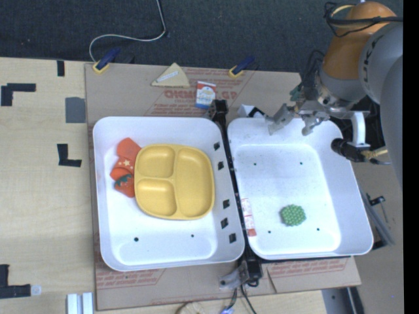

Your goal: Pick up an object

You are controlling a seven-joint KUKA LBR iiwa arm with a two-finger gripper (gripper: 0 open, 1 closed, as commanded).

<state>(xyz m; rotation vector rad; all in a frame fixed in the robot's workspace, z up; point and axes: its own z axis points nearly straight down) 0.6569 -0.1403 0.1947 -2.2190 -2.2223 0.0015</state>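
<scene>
Gripper (293, 122): I see fingers spread, holding nothing, hovering over the right bin's (350, 231) far rim.
Ball (292, 215): green, near that bin's front, well apart, likely my easiest pick.

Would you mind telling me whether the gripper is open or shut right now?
Open. The gripper hangs over the right bin's far edge with its two fingers spread apart and nothing between them.

Grey arm (366, 51) reaching from right, tool (292, 122) fingers spread, empty
</scene>
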